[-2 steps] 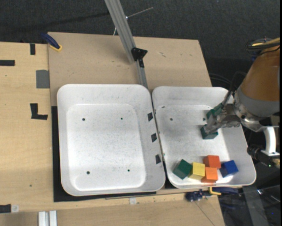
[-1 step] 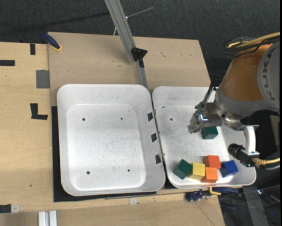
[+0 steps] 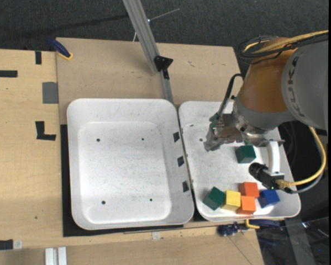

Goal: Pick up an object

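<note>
My gripper (image 3: pixel 211 143) hangs over the upper middle of the right bin (image 3: pixel 195 117), with the grey arm and its orange band reaching in from the right. A dark green block (image 3: pixel 245 154) lies just right of the gripper, apart from it. Along the bin's near edge sit a green block (image 3: pixel 214 198), a yellow block (image 3: pixel 232 199), two orange blocks (image 3: pixel 248 196) and a blue block (image 3: pixel 269 197). Nothing shows between the gripper's tips.
The left bin (image 3: pixel 121 162) lies beside the right one, with a shared rim between them. A slanted metal pole (image 3: pixel 146 32) rises behind the bins. A black cable fitting (image 3: pixel 260 173) hangs over the right bin's right side.
</note>
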{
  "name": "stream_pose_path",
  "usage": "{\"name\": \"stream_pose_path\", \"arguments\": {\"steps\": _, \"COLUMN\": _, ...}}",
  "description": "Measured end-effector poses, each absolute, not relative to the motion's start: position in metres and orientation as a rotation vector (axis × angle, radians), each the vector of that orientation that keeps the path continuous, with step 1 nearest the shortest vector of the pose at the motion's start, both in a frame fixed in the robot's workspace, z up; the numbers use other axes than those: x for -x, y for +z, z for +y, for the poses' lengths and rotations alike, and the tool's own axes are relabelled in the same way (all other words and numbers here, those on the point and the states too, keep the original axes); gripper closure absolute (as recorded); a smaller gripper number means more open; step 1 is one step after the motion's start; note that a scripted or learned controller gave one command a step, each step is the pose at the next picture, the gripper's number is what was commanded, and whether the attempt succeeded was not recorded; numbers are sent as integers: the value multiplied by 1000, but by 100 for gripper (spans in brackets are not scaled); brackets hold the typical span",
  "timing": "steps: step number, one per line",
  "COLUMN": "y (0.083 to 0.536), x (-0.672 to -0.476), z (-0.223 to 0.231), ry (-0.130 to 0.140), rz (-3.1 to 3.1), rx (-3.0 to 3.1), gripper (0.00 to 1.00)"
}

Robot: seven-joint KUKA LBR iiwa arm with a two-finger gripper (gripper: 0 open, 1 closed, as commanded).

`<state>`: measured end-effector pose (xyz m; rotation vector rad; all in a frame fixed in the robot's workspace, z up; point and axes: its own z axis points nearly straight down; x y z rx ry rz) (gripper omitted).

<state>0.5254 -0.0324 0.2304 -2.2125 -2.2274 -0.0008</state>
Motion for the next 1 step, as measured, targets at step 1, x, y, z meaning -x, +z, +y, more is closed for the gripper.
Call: {"name": "stream_pose_path", "arguments": {"steps": 1, "y": 238, "x": -548, "z": 19, "ry": -2, "rz": -2228, "rx": 2213, "gripper": 100}}
